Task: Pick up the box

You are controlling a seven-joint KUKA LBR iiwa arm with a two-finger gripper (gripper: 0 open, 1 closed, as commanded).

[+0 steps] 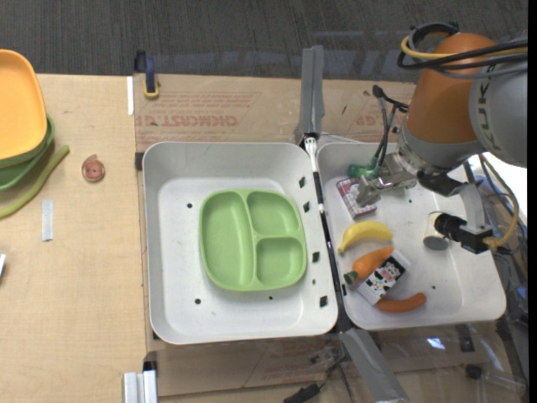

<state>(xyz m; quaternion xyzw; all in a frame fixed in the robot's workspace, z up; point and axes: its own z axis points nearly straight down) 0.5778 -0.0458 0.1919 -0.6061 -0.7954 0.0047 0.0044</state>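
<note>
The gripper (367, 193) hangs at the right bin's (478, 309) upper-left corner, over a small pinkish packet (347, 193); I cannot tell its state. The box (382, 279) lies near the bin's front, toward five o'clock from the gripper, between two carrots, long axis running from seven to one o'clock.

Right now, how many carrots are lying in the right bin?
2. One carrot lies just below the banana, touching the box. The other carrot lies near the front wall of the right bin. The arm may hide more.
</note>
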